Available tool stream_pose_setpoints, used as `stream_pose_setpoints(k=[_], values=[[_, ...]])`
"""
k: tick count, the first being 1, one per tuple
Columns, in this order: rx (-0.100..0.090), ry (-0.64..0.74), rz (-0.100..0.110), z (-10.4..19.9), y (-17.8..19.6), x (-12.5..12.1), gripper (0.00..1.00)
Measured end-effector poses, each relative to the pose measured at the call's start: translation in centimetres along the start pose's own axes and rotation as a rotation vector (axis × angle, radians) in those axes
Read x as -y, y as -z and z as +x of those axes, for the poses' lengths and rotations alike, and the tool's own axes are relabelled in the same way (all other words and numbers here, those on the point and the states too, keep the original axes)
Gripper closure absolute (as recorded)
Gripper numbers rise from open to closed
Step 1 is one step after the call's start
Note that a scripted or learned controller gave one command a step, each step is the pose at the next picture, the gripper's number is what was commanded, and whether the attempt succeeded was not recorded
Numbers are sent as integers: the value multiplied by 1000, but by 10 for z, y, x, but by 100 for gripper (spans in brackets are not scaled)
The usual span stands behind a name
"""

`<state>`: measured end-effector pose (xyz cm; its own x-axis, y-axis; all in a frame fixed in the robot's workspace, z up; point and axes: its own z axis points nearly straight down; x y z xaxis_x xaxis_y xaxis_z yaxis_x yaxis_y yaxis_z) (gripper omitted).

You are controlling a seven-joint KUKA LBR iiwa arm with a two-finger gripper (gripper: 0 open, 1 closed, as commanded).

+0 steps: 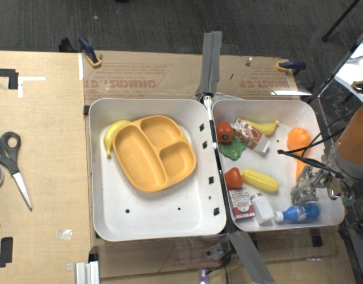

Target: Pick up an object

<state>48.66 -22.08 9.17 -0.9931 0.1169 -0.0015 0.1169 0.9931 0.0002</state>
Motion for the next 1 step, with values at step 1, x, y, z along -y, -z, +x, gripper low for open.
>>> stream_pose_setpoints(k=[1], values=[[26,4,4,-8,7,-1,0]])
